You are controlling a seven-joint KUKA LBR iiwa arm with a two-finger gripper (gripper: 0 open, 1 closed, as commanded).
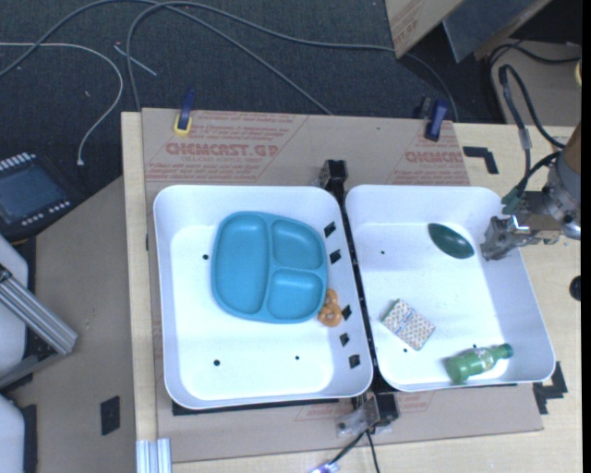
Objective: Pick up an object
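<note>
gripper (503, 238) at right bin's (517, 305) far right rim, beside dark green object (451, 240) | finger state: cannot tell | patterned packet (408, 324) mid-bin | green bottle (477, 362) at near edge | blue divided plate (270, 267), orange piece (330, 311) in left bin (185, 305)

**A robot lab bench**

This looks like a lab or test cell. Two white bins (254, 388) sit side by side on a board (277, 148) printed with a maker's name, held by clamps (185, 118) at the frame's top. Loose cables (102, 55) trail over dark carpet at upper left, and a cardboard box (416, 23) shows at top right.
</note>
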